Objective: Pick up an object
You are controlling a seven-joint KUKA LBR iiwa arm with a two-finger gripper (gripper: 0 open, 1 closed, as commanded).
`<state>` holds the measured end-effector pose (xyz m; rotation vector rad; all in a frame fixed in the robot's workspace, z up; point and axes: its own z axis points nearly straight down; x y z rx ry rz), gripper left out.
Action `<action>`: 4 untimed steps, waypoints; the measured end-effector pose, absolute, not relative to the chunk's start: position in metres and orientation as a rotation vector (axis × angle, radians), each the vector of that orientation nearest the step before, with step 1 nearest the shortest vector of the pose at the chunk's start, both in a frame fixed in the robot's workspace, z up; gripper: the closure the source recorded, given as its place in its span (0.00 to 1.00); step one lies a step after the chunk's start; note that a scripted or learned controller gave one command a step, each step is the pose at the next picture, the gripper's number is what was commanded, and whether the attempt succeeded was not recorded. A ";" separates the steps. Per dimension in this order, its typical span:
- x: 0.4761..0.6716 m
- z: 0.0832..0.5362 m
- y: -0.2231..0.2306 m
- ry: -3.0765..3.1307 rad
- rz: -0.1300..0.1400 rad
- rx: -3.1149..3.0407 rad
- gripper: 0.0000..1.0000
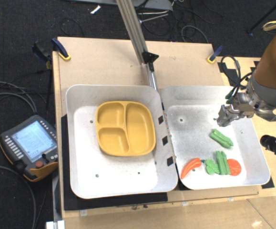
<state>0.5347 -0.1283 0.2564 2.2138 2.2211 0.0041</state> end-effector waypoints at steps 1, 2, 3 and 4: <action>0.547 0.263 -0.075 2.230 0.004 2.211 1.00; 0.556 0.267 -0.025 2.231 0.003 2.212 1.00; 0.576 0.261 0.030 2.231 0.003 2.211 1.00; 0.582 0.263 0.084 2.230 0.003 2.212 1.00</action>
